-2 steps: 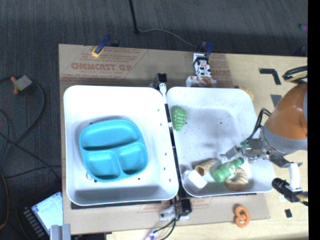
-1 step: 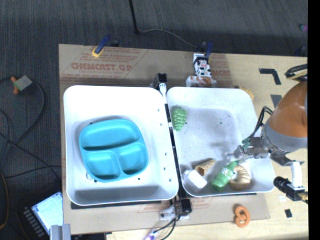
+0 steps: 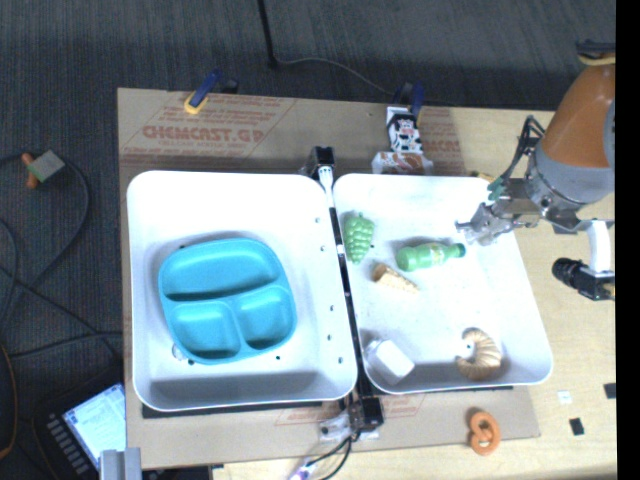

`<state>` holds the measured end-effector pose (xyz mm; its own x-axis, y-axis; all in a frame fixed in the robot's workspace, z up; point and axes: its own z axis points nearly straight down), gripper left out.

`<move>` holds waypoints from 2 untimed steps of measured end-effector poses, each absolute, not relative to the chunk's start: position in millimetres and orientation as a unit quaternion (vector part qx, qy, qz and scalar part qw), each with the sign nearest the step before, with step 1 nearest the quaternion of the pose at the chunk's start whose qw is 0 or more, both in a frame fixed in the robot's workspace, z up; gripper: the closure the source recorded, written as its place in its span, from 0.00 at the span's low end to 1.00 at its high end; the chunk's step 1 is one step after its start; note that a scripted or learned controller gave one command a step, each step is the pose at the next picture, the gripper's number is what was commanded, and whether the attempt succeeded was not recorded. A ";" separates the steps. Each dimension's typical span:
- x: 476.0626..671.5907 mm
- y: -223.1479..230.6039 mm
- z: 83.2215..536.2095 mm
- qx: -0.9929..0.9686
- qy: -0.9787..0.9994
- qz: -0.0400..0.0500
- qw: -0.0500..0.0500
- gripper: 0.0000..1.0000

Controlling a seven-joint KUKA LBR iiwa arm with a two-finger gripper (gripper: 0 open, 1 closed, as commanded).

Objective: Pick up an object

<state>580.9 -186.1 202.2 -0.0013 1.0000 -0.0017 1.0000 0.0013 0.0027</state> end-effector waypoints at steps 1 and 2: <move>630.2 -223.9 240.4 0.707 0.707 0.000 0.002 1.00; 630.0 -223.8 240.1 0.707 0.707 -0.001 0.001 0.00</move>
<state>630.0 -223.8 240.1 -0.0010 1.0000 -0.0026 1.0000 0.0010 0.0004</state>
